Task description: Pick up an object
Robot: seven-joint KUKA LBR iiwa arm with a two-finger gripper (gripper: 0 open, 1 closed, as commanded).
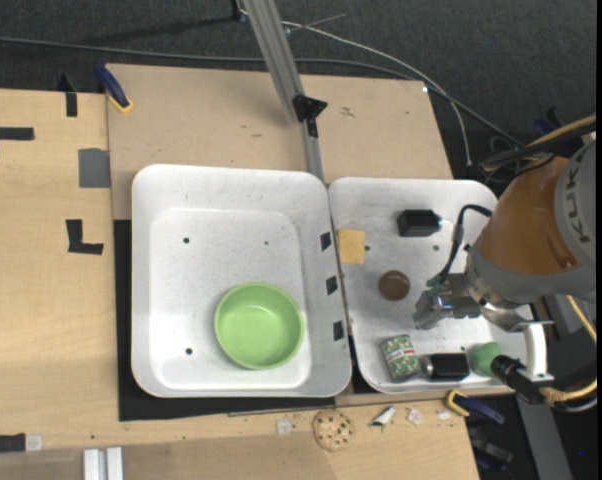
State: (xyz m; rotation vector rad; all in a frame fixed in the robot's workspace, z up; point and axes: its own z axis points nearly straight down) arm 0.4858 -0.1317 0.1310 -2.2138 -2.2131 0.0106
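Over the right bin (373, 193), near its right edge, hangs the gripper (428, 311), coming off the grey arm (529, 230) w/ orange band. Fingers point down and left toward bin floor; can't tell how far apart they are or whether anything sits between them, the tip is too small and dark to read. Nothing visibly held.

Right bin contents: black block (418, 223) near the far edge, toward the middle; yellow square (352, 246) at the left wall, just beside the divide btw bins; brown round puck (394, 286) at approx. bin centre, just left of the gripper tip, apart from it. Along the near edge: green patterned packet (400, 356) at left, black cylinder (446, 367) just right of it, touching or nearly so, then a green object (484, 354) at the near right corner, partly hidden by the arm's white bracket.

Left bin (161, 193): green bowl (258, 325) upright, toward the near right corner, sitting on the floor, opening up.

Bench (181, 108) outside the bins: speckled round cookie-like disc (330, 430) beside the near edge of the bins, below the divide; small white scraps (383, 417) just right of it. Metal pole (276, 53) runs from the far side down to the divide btw bins. Black tape marks (79, 238) on the bench's left part.
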